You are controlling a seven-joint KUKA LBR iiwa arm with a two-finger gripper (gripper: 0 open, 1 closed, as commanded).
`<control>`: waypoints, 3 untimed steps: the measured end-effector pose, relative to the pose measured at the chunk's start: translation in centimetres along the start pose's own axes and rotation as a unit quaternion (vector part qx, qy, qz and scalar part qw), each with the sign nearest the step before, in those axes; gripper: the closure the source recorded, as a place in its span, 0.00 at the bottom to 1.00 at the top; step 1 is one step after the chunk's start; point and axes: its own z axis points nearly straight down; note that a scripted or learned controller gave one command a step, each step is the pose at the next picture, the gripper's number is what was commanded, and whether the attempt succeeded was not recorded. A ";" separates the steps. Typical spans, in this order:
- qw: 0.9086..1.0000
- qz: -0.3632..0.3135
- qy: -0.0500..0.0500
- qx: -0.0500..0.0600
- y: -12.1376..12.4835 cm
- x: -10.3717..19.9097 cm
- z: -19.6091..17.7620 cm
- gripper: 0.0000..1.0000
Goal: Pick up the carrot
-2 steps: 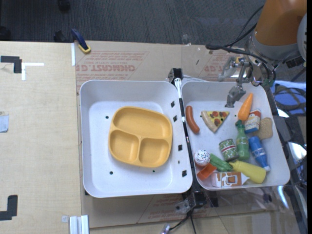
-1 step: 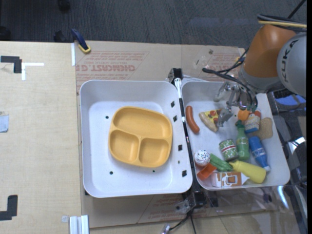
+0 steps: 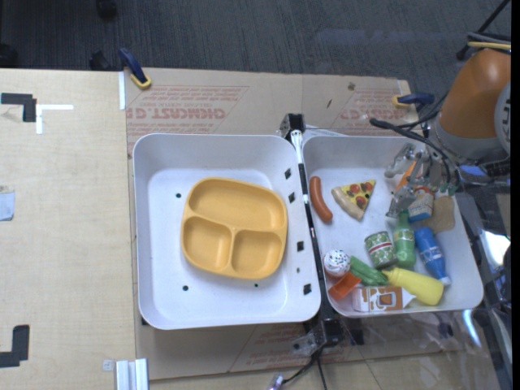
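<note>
Surface of pale wood, cut off at the left and bottom edges. Cardboard sheet spread under both bins, pinned by blue clamps, its print mirrored and hard to read. Left bin taken up by a yellow divided plate. Right bin crowded along its lower and right sides. Arm cropped by the right edge, with just the orange band and some grey seen, and dark cables trailed across the bin's far corner.

Gripper hung over the right bin's upper right part, tangled among cables and metal; could not tell whether wide or narrow, nor whether anything was held.

Below it, packed close: blue bottle, yellow mustard bottle laid on its side, green bottle, green can, white and orange carton. Pizza slice and sausage left apart near the bin's left wall.

Carrot lay low in the right bin near its front left corner, well apart from the gripper; orange body partly covered by its green top and the carton, just beside a small white and red ball.
</note>
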 end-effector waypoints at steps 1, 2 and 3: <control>0.994 0.111 -0.002 0.000 -1.6 -1.8 0.0 0.00; 0.994 0.110 -0.006 0.001 -1.5 -2.0 -1.2 1.00; 0.995 -0.104 -0.001 0.000 -1.8 -1.5 -12.2 1.00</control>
